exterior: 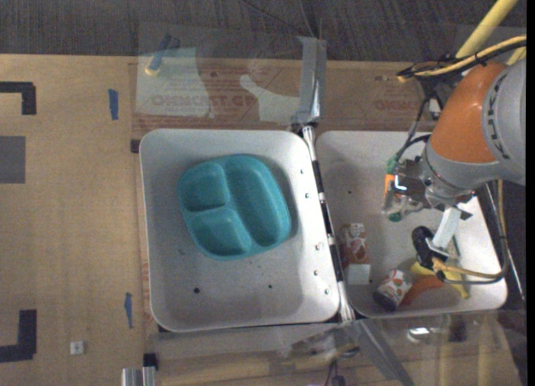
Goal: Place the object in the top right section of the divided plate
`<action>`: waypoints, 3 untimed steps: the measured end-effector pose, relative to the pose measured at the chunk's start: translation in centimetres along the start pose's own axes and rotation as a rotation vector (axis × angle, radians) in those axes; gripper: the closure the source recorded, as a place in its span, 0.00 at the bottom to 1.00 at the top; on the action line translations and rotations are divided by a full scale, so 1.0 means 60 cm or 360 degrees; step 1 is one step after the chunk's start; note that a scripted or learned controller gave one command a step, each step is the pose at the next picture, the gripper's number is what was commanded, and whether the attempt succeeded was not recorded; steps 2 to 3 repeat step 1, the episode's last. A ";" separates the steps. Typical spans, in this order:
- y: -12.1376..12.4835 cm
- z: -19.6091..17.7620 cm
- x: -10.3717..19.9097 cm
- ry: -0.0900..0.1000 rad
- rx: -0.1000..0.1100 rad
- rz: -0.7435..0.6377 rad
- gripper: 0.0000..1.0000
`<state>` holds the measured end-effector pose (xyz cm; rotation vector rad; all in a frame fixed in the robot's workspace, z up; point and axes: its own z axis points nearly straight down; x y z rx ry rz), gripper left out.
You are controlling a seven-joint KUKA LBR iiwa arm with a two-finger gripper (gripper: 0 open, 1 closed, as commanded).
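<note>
A teal divided plate lies flat in the left white bin, a little above and left of that bin's middle. It has one large section on its right side and two smaller ones on its left, and it sits slightly turned against the bin's edges. The plate touches none of the bin's walls.

The arm comes in from the right of the frame, its orange band over the upper right corner of the right white bin. The gripper hangs over the middle of the right bin, well apart from the plate. Whether it is released or clenched cannot be told from this angle, and nothing can be seen held in it.

The loose things all lie in the lower half of the right bin. A small patterned cup stands near the bin's left wall, below and left of the gripper. Just beneath it sits a small white block. To the right of the block a second patterned cup lies tilted, and an orange thing lies just beside it, close to the bin's lower edge.

Both bins rest on a pale wooden surface that carries short strips of blue tape and black corner marks at the left of the frame.
</note>
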<state>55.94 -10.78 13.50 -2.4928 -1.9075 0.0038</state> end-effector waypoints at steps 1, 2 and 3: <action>0.049 -0.084 0.141 0.0000 -0.0008 -0.0247 1.00; 0.049 -0.084 0.141 0.0000 -0.0008 -0.0247 1.00; 0.049 -0.084 0.141 0.0000 -0.0008 -0.0247 1.00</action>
